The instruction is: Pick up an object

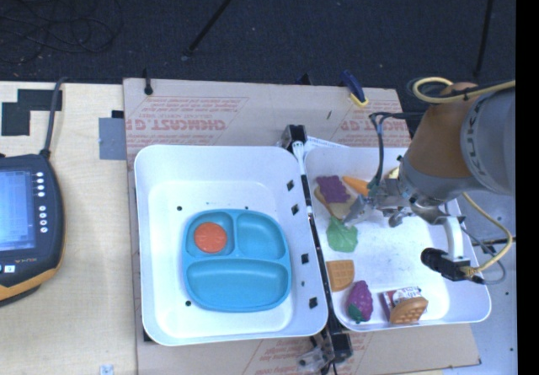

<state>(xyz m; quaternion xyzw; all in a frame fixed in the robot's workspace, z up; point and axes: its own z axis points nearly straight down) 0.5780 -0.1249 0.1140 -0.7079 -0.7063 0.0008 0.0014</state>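
Hangs low over the far-left part of the right bin (pixel 472 302), the gripper (pixel 358 209), at the end of the grey arm (pixel 472 146) reaching in from the right. Cannot tell how wide it stands; blurred and partly masked by the wrist.

Nearest below it, and slightly toward the near edge: a green lump (pixel 342 237), roughly round, no clear long axis. Just beyond, toward the far-left corner of that bin: a purple piece (pixel 333 189), with an orange sliver (pixel 357 184) beside it on the far side. Likely target judged to be the green lump or the purple piece, both lying just left of the tip and almost under it; only a short drop and a slight shift leftward called for. Crowding a risk here, three things close together against the bin's left wall.

Further toward the near edge: a tan waffle-like square (pixel 340 274) against the left wall, a purple grape bunch (pixel 360 301), then a small packet (pixel 402 295) and a golden biscuit (pixel 409 310) near the near edge.

In the left bin (pixel 160 196): a blue divided plate (pixel 253 272), an orange disc (pixel 210 237) in its far-left compartment.

Writing: red print on the cardboard (pixel 185 116) behind the bins, upside down, seemingly "CHEMCRZT"; not surely legible. Packet label too small to read. At the bench's left edge, a handheld control pad (pixel 25 222), screen text unreadable.
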